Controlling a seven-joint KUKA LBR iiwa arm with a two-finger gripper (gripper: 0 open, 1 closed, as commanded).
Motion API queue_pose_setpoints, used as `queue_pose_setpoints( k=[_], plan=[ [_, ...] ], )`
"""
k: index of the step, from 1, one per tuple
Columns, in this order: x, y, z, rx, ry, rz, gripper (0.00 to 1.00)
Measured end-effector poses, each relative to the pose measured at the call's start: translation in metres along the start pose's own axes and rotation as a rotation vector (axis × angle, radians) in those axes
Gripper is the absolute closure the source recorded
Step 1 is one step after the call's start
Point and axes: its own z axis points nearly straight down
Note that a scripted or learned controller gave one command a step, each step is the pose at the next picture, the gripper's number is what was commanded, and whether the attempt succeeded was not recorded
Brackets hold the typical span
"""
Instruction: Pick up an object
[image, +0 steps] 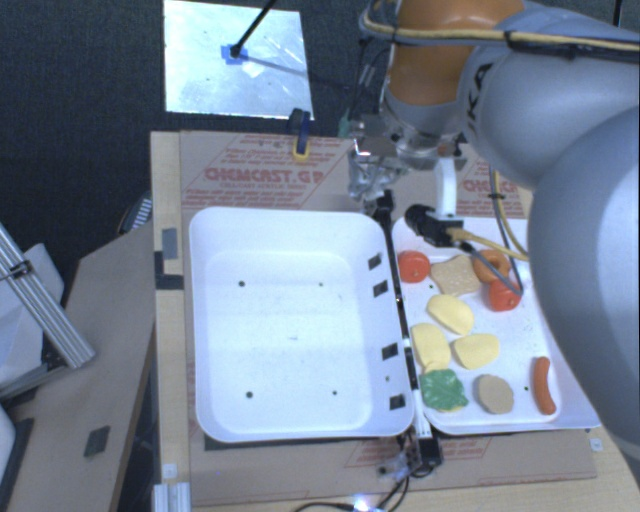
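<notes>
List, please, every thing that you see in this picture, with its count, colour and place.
left bin: 1, white, on the cardboard
right bin: 1, white, beside the left bin
cardboard: 1, brown with red print, under both bins
round piece: 1, red, right bin, far left
slice: 1, tan, beside the round piece
ring: 1, orange, right bin, far part
small lump: 1, red, near the ring
lumps: 3, yellow, right bin, middle
leafy piece: 1, green, right bin, near left
oval: 1, tan, beside the leafy piece
sausage: 1, orange-red, right bin, near right
clamp: 1, yellow and blue, the cardboard's far edge
arm: 1, grey, orange band, from the right
gripper: 1, metal, above the bins' far ends
</notes>
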Motion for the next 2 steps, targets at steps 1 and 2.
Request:
queue_pose_setpoints(
  k=[1, 2],
  plan=[
    [0.031, 0.002, 0.013, 0.001, 0.0, 0.0, 1.0],
    [0.142, 0.002, 0.011, -0.001, 0.002, -0.003, 1.0]
  ],
)
